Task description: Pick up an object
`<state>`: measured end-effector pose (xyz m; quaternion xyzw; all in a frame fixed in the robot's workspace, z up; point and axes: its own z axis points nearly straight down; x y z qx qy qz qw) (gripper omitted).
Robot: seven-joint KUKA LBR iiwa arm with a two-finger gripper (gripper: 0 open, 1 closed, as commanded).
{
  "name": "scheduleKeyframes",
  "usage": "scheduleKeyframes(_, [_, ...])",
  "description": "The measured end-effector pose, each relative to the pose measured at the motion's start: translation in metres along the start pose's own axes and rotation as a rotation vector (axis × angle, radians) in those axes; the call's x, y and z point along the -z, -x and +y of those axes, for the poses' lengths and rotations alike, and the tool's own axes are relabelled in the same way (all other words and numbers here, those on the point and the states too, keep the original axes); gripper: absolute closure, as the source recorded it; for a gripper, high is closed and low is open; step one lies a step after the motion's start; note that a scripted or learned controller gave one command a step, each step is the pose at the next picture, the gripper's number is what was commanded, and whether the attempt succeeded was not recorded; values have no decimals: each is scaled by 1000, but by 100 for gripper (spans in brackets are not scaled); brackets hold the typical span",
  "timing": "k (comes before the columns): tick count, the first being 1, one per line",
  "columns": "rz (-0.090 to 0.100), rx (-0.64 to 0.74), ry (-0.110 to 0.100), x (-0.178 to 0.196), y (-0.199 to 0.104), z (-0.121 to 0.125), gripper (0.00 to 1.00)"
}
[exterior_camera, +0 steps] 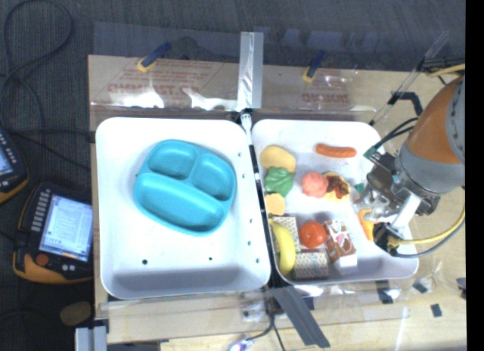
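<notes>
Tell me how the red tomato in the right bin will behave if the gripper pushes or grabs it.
The tomato looks round and smooth, so a push would probably roll it, though the banana and the small carton flanking it may stop it. Its glossy skin could slip between fingers. It looks like toy food, so probably light.

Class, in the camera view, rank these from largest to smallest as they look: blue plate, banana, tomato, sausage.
1. Blue plate
2. Banana
3. Tomato and sausage: too close to rank; round against long and thin.
</notes>
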<state>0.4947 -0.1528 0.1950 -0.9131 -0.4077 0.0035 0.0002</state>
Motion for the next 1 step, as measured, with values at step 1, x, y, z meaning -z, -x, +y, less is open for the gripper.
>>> scheduleKeyframes(1, [-5, 2, -3, 8, 1, 0, 100])
